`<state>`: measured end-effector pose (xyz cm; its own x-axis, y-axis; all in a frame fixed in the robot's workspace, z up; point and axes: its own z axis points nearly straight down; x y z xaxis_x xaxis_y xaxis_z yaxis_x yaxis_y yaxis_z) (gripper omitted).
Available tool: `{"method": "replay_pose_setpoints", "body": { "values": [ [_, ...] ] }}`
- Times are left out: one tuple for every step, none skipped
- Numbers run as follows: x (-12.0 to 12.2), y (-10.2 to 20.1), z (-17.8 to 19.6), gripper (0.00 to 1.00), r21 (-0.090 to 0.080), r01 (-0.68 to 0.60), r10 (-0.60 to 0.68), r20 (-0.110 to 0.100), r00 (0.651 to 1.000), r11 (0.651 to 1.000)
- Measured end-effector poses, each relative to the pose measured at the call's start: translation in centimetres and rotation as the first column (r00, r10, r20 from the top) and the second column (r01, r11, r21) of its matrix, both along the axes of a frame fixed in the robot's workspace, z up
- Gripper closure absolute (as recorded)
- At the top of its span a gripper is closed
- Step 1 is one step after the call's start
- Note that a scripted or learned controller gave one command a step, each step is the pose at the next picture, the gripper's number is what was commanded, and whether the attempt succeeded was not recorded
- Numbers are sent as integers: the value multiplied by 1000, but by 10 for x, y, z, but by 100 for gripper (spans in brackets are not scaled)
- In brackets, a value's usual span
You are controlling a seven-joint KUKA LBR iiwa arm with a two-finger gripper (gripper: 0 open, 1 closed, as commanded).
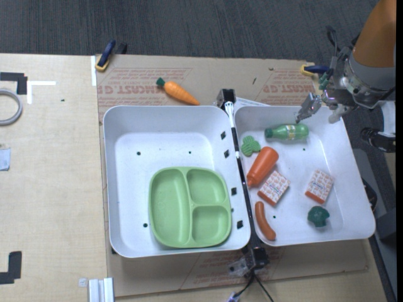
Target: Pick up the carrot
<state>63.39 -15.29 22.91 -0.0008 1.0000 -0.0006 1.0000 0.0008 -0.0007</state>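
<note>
A small orange carrot with a green stem end lies on the cardboard behind the left bin, outside both bins. A thicker orange-red carrot-like piece lies in the right bin near its left wall, its narrow end towards me, with a green leafy bit at its top. My gripper hangs over the right bin's back right corner, just right of a green bottle. It is open with nothing between its fingers and is well apart from both orange pieces.
The right bin also holds two orange-and-white boxes, a sausage and a broccoli piece. A green divided plate lies in the left bin. A blue clip sits at the cardboard's back left.
</note>
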Motion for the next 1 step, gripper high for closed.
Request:
{"method": "replay_pose_setpoints", "body": {
  "values": [
    [-12,57,-137,0,0,-206,206,1,978,978]
  ]
}}
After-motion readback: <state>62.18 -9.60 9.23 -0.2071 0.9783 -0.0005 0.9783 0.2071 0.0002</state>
